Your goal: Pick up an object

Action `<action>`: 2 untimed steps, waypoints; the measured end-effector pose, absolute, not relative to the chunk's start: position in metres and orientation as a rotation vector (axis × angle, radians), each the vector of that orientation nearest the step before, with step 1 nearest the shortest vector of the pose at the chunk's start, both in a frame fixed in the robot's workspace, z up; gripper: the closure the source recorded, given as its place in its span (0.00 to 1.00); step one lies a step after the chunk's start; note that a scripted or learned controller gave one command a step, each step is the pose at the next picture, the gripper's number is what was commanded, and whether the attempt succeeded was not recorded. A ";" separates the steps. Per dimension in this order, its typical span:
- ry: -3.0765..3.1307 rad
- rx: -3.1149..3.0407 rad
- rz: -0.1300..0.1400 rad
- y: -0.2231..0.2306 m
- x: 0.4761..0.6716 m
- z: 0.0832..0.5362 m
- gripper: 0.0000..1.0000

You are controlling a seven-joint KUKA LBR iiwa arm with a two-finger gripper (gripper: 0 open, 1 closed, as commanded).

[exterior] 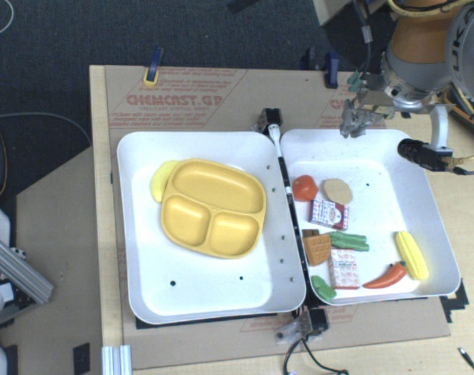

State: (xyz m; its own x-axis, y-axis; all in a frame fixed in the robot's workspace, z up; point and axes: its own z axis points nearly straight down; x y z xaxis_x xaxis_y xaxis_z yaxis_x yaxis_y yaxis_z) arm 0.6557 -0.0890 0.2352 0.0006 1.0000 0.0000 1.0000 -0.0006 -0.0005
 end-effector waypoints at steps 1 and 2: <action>-2.221 -2.219 0.003 -0.082 0.660 0.216 1.00; -2.224 -2.223 -0.003 -0.082 0.657 0.235 1.00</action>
